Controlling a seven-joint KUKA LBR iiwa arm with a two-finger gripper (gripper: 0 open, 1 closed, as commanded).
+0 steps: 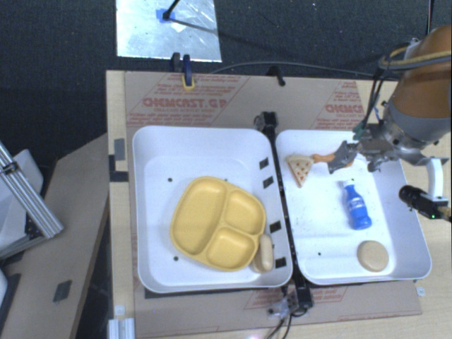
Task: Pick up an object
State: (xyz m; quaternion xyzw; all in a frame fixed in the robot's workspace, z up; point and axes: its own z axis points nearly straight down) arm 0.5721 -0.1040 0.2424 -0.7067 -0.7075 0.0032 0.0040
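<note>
- Orange is what catches my eye first: a small carrot-like piece (323, 157) lies in the right bin (402, 267), its tip touching the pizza-slice toy (300, 169), and my gripper (351, 154) hangs just beside its far end.
- From this slanted view I cannot tell how the gripper is set, and I see nothing held in it.
- I judge the orange piece the likeliest target. It looks like light, rigid toy plastic, smooth enough to skid away, so I'd close across its narrow width near the middle.
- Other options in the same bin: the blue bottle (356, 205), lying flat, probably hollow and prone to rolling, best taken across its body; and the tan round piece (373, 255) near the front edge, whose domed top may slip out of a pinch.
- Across the divider, the yellow divided plate (217, 222) in the left bin (152, 189) is broad and stiff; only its rim offers a hold. A small beige piece (265, 253) rests against it.
</note>
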